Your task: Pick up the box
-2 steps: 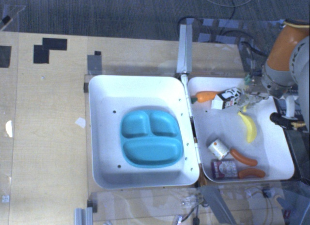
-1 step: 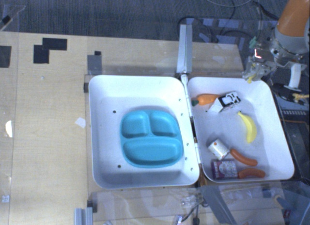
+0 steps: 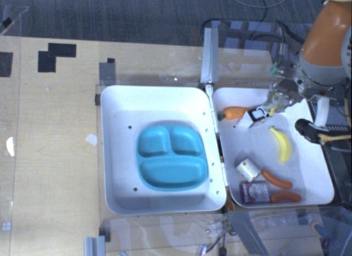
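Note:
A small black and white box [image 3: 257, 114] with a yellow edge lies at the back of the right bin [image 3: 313, 167], just right of an orange carrot [image 3: 236, 113]. My gripper [image 3: 275, 102] hangs low over the bin's back part, its tip right beside the box's upper right corner. From this view I cannot make out whether it touches the box. The arm with its orange band [image 3: 329, 32] comes in from the upper right.
The right bin also holds a banana [image 3: 282, 143], a small silver can [image 3: 248, 168], two sausages [image 3: 276, 180], and a dark purple packet [image 3: 254, 192] at the front. A blue divided plate [image 3: 171, 157] lies in the left bin [image 3: 118, 139]. Cables run behind the bins.

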